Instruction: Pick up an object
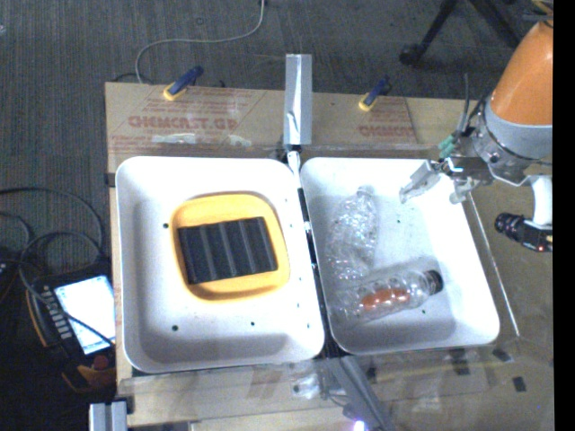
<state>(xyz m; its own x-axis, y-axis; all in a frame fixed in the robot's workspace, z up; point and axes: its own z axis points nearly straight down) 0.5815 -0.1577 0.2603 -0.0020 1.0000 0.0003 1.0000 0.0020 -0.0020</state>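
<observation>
Two objects lie in the right bin [476,268]. A crumpled clear plastic piece [352,227] rests toward its left side. Below it lies a clear bottle [395,293] on its side, with orange contents and a dark cap pointing right. In the left bin [144,312] sits a yellow tray with a black ridged insert [229,248]. My gripper [437,185] hovers over the far right corner of the right bin, above and to the right of the crumpled plastic. It is open, with nothing between its fingers [419,181].
A metal divider post [297,106] stands at the back between the bins. Two yellow-and-blue clamps [182,83] [375,93] hold the cardboard behind the bins. Cables and a lit device [81,308] lie on the floor at left.
</observation>
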